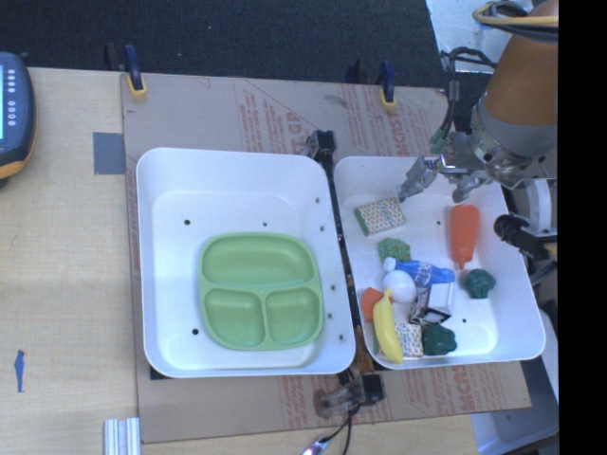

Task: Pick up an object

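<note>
Along the near edge of the right bin (531,344) lies a tight heap: a banana (384,328), a dark green lump (438,340) at the near right, a small patterned packet (409,339) between them, and an orange piece (370,302) against the left wall. Just behind, a white ball (401,287), a blue bottle (429,274) and a black-and-white piece (435,301) overlap one another, which would make a clean grab there awkward. A teal lump (480,282) sits apart toward the right wall, a green leafy bit (395,250) near the middle.

Farther back things spread out. A carrot (463,236) lies lengthwise toward the right wall, free on all sides, and a checked sponge (380,216) lies alone near the far left corner.

The left bin (156,254) carries a green divided tray (261,290) in its middle, probably as a drop spot.

At the far edge of the right bin the gripper (439,180) hangs above the floor, its two fingers spread wide and nothing between them. It sits between sponge and carrot, so either of those loose ones looks the likeliest pick; no object is lifted yet.
</note>
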### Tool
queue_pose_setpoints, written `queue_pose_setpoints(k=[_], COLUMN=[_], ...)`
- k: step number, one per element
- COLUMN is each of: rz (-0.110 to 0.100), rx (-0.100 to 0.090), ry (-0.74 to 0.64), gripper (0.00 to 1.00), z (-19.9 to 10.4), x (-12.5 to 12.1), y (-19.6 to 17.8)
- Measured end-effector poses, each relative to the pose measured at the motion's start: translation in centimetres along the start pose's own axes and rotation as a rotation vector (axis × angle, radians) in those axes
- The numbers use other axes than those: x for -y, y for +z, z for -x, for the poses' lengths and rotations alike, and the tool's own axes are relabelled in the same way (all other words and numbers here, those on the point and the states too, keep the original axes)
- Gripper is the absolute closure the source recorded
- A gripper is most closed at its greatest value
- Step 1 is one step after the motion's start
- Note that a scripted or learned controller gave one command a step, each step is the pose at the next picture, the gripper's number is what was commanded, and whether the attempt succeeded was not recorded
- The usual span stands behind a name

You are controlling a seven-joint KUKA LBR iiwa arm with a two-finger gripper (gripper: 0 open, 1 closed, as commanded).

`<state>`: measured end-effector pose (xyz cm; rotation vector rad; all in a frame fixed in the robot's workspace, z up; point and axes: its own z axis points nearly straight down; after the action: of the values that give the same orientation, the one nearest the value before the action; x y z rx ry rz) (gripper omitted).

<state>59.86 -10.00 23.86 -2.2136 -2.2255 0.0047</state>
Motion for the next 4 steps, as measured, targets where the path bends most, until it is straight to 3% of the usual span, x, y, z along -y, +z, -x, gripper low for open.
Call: queue_pose_setpoints(k=[1,2,3,4], rz=[-0.015,0.004,-0.001,0.01], rx=[-0.002,0.001,0.002,-0.002], ry=[0.002,-0.003,-0.001,-0.005], gripper=[0.0,0.0,1.0,1.0], z=[1.0,-0.5,-0.2,-6.3], x=[4.4,-3.5,-3.2,-1.3], y=[12.4,14.8,13.6,4.0])
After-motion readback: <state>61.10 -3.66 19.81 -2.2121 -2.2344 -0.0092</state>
